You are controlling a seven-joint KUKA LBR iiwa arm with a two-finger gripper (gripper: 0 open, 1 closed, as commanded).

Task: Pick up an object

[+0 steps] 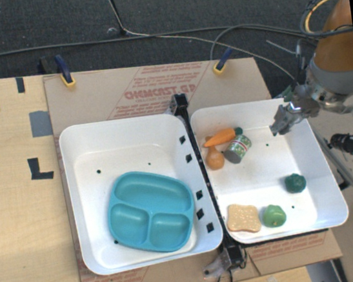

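Gripper (283, 122) over right bin (308, 151) upper right edge, jaw state unclear; carrot (220, 138), can (237, 149) well left.

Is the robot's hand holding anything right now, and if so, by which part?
Nothing is held. The hand is above the right bin's upper right corner, with no object between its fingers; the toys lie apart from it on the bin floor.

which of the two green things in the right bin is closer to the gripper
The darker green object, alone near the right bin's right wall, is closer to the gripper. The brighter green one lies farther toward the front, beside the slice of bread.
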